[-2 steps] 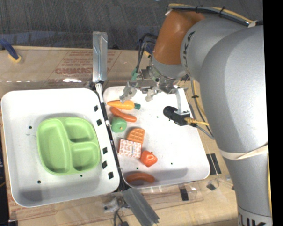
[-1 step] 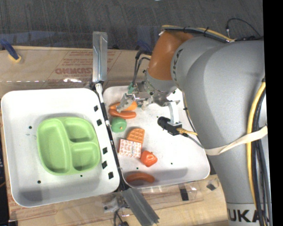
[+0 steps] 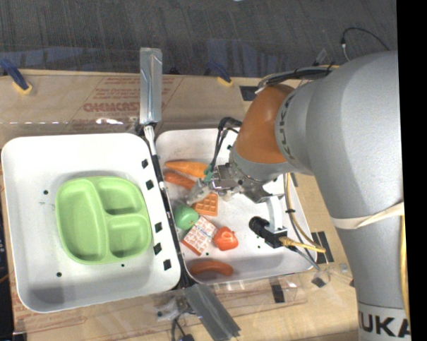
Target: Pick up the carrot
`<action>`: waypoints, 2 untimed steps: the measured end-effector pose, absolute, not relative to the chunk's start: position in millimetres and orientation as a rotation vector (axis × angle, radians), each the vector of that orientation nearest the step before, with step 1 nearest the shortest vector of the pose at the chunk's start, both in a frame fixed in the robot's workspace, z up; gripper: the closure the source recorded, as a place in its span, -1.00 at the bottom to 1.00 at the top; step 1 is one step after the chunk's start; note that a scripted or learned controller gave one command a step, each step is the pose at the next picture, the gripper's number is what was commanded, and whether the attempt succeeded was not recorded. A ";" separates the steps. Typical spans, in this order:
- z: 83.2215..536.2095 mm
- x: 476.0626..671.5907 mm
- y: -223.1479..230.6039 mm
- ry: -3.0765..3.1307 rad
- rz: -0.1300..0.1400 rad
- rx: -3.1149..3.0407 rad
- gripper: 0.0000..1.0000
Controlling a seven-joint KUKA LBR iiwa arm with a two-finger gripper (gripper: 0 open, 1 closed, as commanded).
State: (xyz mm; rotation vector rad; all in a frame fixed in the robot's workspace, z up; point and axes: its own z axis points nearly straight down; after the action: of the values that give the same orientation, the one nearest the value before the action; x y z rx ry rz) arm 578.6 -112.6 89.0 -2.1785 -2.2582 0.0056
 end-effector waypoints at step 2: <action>89.6 557.8 -129.2 -2.176 0.006 -2.263 -1.00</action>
State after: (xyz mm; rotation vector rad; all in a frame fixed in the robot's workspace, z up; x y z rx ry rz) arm 557.8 -129.2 89.6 -2.2625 -2.1757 0.0057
